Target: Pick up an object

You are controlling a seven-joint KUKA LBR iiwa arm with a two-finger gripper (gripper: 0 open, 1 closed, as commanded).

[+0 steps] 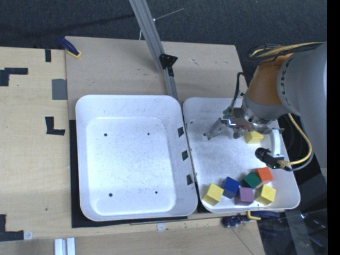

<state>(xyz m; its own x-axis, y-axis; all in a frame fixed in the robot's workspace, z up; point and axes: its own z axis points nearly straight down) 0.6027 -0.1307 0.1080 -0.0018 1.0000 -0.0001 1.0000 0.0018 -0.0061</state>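
Observation:
My gripper (222, 133) hangs over the upper middle of the right bin (212, 158), its fingers (209, 135) spread open with only bare bin floor between them. A yellow block (254, 137) lies just right of the fingers, beside the wrist and outside the gap. Along the bin's near edge sits a cluster: a yellow block (213, 194), a blue block (231, 186), a purple block (245, 195), a green block (251, 180), an orange block (264, 175) and another yellow block (268, 194).
The left bin (127, 158) lies alongside, sharing a raised rim with the right one. A grey metal bar (151, 31) slants down from the top to the bins' junction. Cables (297, 153) loop off the wrist at the right edge.

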